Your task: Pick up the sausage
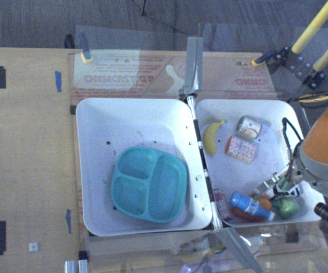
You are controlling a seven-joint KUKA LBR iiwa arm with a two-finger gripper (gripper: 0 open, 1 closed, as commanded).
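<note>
We are looking down at two white bins. The left bin (95, 152) is holding a teal divided plate (149, 185), which is lying flat and plays no part in this task. The right bin (266, 110) is holding a banana (211, 136) near its far left side, a small tin can (249, 127) and a red-and-white packet (241, 149) beside it.

The gripper (277, 186) is hanging low over the near right corner of the right bin, where several things are crowding together: a blue bottle (249, 201), a green round fruit (287, 207) and, under the bottle, a reddish long thing that we are taking for the sausage (244, 212) (we are not fully sure, because it is partly covered). The arm is reaching there probably because the sausage is lying in this corner. Whether the gripper is open or closed, we cannot tell; the metal parts are too small and mixed with the objects. We are seeing nothing clearly held.
</note>
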